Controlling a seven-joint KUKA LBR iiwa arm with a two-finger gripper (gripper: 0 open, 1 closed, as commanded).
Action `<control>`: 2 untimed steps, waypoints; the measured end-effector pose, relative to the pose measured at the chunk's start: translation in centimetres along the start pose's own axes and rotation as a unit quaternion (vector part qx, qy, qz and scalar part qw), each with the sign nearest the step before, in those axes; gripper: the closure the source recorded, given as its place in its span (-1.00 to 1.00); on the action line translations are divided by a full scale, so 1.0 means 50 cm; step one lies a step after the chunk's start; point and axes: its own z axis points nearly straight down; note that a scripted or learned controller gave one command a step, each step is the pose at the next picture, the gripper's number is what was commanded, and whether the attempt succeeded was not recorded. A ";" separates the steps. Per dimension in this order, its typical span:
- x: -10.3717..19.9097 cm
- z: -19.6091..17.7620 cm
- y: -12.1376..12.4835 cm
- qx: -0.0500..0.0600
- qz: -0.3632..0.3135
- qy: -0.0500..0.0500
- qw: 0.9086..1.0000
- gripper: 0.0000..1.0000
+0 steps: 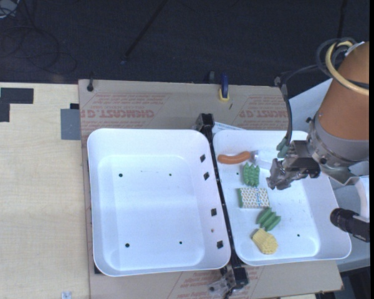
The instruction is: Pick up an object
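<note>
The right bin [311,245] holds several small toy foods. An orange sausage [234,158] lies near its far left corner, with a green ridged piece [250,175] just below it. A dotted white and green block [254,197] sits in the middle left. Nearer the front lie a green pod [268,219] and a yellow corn cob [265,242]. My gripper [278,179] hangs over the bin's middle, just right of the green ridged piece and above the dotted block. I see nothing held in it.
The left bin [106,167] stands beside the right one, with a black divider strip [213,192] and clips between them. Brown cardboard lies under both bins. A black cylinder [349,222] juts in at the right bin's right edge.
</note>
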 end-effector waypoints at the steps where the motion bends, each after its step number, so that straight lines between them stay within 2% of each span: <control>1: -0.001 -0.018 0.000 0.002 -0.001 0.000 1.000 1.00; 2: -0.002 -0.036 0.000 0.004 -0.003 0.000 1.000 1.00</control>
